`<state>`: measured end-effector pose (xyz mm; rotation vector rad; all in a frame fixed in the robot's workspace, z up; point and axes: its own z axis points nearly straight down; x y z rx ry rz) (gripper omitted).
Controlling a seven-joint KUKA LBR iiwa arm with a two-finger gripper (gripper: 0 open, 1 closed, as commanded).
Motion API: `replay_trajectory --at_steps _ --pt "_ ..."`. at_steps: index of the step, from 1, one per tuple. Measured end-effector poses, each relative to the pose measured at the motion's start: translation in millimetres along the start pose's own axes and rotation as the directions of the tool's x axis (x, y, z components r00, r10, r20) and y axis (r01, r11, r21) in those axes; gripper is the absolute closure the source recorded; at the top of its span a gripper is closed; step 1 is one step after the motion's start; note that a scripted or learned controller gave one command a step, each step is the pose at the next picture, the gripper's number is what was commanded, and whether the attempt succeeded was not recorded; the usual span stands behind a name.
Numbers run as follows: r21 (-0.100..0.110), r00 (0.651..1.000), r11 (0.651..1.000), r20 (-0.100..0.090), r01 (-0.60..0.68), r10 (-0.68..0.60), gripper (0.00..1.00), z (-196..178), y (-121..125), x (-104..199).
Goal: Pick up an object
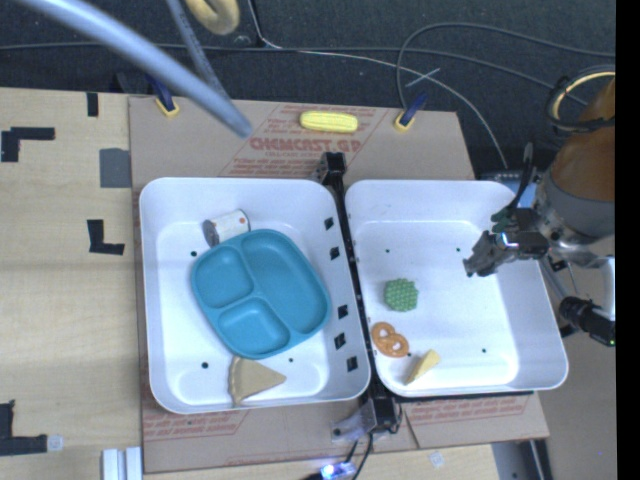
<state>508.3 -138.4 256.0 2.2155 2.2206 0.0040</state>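
Green knobbly ball (401, 294) lies mid-floor in the right bin (452, 196), with a pretzel (390, 341) and a yellow wedge (421, 365) nearer the front. Gripper (483, 259) hovers over the bin's right side, nothing held; its opening I cannot tell. Step judged: approach. Next: shift left, descend on 1 item.

Two bins side by side on the table, each holding a few things.

The left bin (160, 268) holds a divided plate (260, 293) at its middle, a small can (226, 227) just above it and a wedge (254, 379) below. The right bin (530, 348) holds a ball (401, 294) at centre left, a pretzel (390, 341) below it and a small wedge piece (421, 366) lower right of that. The end effector (487, 255) sits over the bin's upper right.
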Motion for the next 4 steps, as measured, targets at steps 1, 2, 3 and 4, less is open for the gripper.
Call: replay_trajectory --at_steps 1,2,3,4 --pt "0.006 1.0 1.0 -0.003 0.004 -0.004 1.0 0.1 11.1 45.7" --pt "0.007 1.0 1.0 -0.002 0.005 -0.005 1.0 14.6 33.4 103.2" --pt "0.007 1.0 1.0 -0.001 0.003 -0.003 1.0 26.6 42.8 157.6" --pt "0.007 1.0 1.0 -0.002 0.004 -0.004 1.0 33.5 59.5 209.2"
